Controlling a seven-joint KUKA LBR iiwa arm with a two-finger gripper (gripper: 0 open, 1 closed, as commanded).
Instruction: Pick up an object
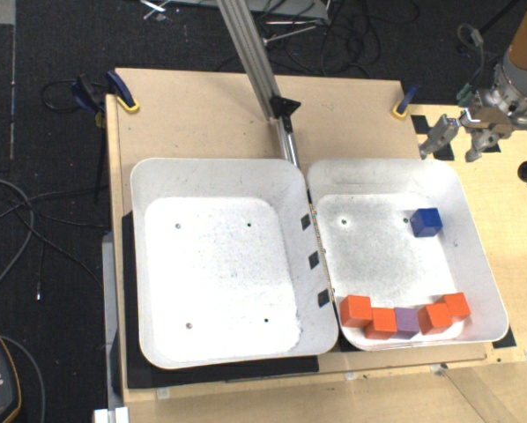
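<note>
the claw (458, 139) hangs spread and bare beyond the right bin's (382, 179) two o'clock corner, likely staging; the blue cube (426, 221) sits alone, the easiest pick.

My gripper (456, 142) up beyond far right corner of right bin (475, 236), over bench (352, 104), apart from everything in bin. Left bin (149, 236) beside right bin, rims touching along middle. In right bin: lone cube (426, 222) toward far right; row of five cubes (404, 316) along near wall, side by side, touching. Slanted pole (255, 51) behind bins, foot at their junction.
</note>
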